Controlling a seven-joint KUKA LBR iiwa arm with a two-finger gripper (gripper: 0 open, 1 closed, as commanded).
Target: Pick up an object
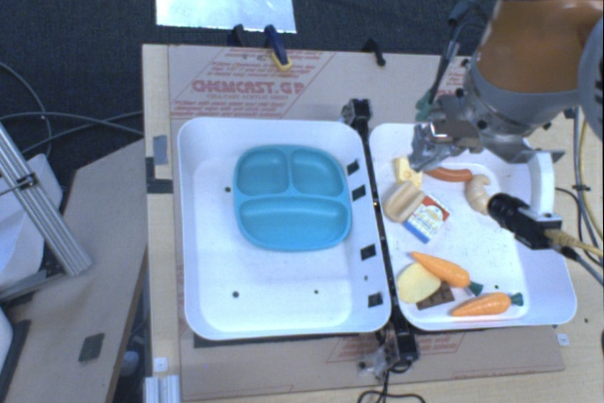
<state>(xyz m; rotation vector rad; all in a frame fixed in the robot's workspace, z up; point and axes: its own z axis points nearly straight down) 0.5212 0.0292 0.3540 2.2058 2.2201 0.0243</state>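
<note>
Several toy foods lie in the right bin (pixel 557 297). A red sausage (pixel 449 173) and a yellow cheese wedge (pixel 407 170) sit near its far left corner. Closer in are a bread roll (pixel 402 200), a small white, blue and red carton (pixel 427 220) and a beige piece (pixel 478 193). Two orange carrots (pixel 442 269) (pixel 487 304), a yellow round piece (pixel 417 283) and a brown chocolate piece (pixel 436 299) lie at the front. My gripper (pixel 427 146) hangs over the far left part of this bin, just above the cheese and the sausage, with nothing seen in it.
The left bin (pixel 203 231) holds a blue divided plate (pixel 291 198). A black divider with clips (pixel 370 203) runs between the bins. A black cylinder with a cable (pixel 517 217) juts over the right bin's right side. The arm's bulky orange body (pixel 552 5) looms at the right.
</note>
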